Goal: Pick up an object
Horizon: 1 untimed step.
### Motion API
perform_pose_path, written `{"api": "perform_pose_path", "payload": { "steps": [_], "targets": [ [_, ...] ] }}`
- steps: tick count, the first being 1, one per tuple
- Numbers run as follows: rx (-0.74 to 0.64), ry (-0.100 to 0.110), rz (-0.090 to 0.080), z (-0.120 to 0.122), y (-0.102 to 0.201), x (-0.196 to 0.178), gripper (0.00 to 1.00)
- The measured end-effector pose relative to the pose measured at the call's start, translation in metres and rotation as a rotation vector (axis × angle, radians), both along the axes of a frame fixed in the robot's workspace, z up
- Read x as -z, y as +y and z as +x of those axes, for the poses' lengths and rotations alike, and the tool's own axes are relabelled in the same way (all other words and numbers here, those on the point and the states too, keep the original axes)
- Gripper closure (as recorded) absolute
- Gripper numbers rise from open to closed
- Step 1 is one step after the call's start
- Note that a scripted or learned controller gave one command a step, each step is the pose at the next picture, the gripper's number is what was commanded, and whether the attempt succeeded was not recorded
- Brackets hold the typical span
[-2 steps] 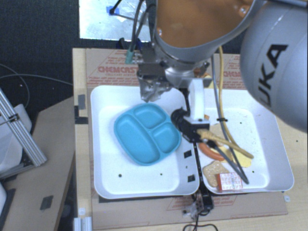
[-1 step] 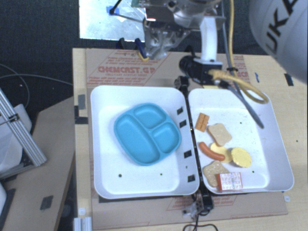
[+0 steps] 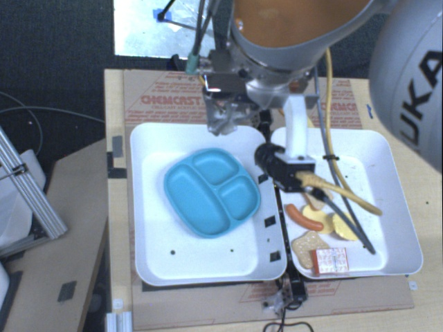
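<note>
From above, the arm (image 3: 408,61) bears the letters "UKA", and red "CHEMCAST" lettering (image 3: 165,100) marks the cardboard under both bins. The end effector (image 3: 308,182) hangs over the right bin (image 3: 394,185); its state cannot be told. A blue plate (image 3: 210,192) lies in the left bin (image 3: 149,185); a sausage (image 3: 304,217), cracker (image 3: 309,244) and red-printed packet (image 3: 331,259) lie in the right

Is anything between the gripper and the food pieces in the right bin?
Nothing visible blocks it. The gripper hangs in the right bin, just above the sausage and the cracker. The blue plate lies apart in the left bin.
</note>
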<state>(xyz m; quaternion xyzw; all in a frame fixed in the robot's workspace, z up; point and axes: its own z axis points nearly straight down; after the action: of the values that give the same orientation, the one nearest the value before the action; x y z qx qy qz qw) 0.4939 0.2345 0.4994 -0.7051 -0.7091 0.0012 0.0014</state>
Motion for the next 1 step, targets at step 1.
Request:
{"api": "perform_pose_path", "payload": {
  "steps": [1],
  "targets": [
    [0.011, 0.0, -0.002, -0.0012, -0.0674, 0.0551, 1.0]
  ]
}}
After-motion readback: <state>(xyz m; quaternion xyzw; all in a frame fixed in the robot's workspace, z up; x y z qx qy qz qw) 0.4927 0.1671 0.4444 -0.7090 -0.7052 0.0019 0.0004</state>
